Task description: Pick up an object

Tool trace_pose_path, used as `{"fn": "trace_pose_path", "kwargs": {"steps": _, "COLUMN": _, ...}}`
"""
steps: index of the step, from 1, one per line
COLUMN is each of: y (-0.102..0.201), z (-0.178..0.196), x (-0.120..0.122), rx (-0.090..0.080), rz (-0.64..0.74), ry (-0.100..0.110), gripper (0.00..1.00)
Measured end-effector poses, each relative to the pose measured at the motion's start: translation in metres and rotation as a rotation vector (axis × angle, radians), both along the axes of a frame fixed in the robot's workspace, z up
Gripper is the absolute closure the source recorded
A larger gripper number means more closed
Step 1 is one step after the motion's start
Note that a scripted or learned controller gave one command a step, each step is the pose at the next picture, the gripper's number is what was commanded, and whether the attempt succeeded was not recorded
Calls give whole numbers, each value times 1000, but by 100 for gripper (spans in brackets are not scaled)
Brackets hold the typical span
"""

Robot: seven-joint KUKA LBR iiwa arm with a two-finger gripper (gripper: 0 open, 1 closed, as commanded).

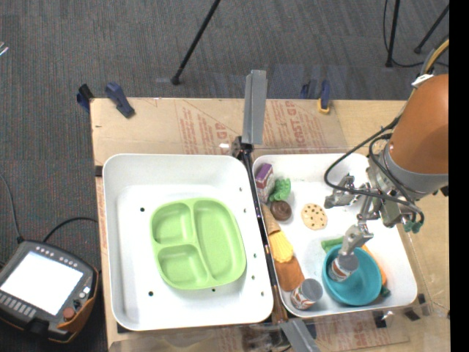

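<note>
Dark grey carpet [88,42] all round, crossed by tripod legs [199,34] at the top; at lower left a teach pendant [44,288] with a pale screen, trailing a black cable; in the middle a bench topped with brown cardboard [183,127], blue clamps [117,99] gripping its far edge, a grey upright post [255,108] between the two bins. In the left bin [124,178], a light green divided plate [198,243] with three compartments, lying flat near the centre. In the right bin [370,169], a crowd of toy food: a small purple carton [263,176] at the far left corner, a green leafy piece [281,190] just beside it, a dark brown round item [281,210] below that, a chocolate-chip cookie [314,216] near the middle, a yellow corn cob [281,246] along the left wall with an orange-brown piece [289,272] beyond it, a small can [306,293] at the near edge, and a teal bowl [359,281] at the near right, something green and something orange peeking round its rim. Reaching in from the right, the grey arm with orange band [425,130], cables looped at the wrist, bent steeply downward; gripper [341,268] lowered into the teal bowl, tip against a small reddish-and-white object there; finger spread and any hold impossible to judge from this angle.
</note>
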State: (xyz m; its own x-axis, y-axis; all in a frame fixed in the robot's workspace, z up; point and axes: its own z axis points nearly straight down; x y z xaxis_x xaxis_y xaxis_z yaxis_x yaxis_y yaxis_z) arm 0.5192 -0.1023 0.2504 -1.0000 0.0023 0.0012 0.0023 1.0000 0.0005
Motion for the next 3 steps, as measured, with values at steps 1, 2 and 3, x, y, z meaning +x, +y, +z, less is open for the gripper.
{"fn": "trace_pose_path", "kwargs": {"steps": 1, "y": -10, "z": -150, "x": -12, "rx": 1, "rz": -308, "ry": 10, "gripper": 0}}
{"fn": "trace_pose_path", "kwargs": {"steps": 2, "y": 16, "z": -163, "x": 35, "rx": 0, "rz": -445, "ry": -1, "gripper": 0}}
{"fn": "trace_pose_path", "kwargs": {"steps": 3, "y": 1, "z": -163, "x": 109, "rx": 0, "rz": -419, "ry": -3, "gripper": 0}}
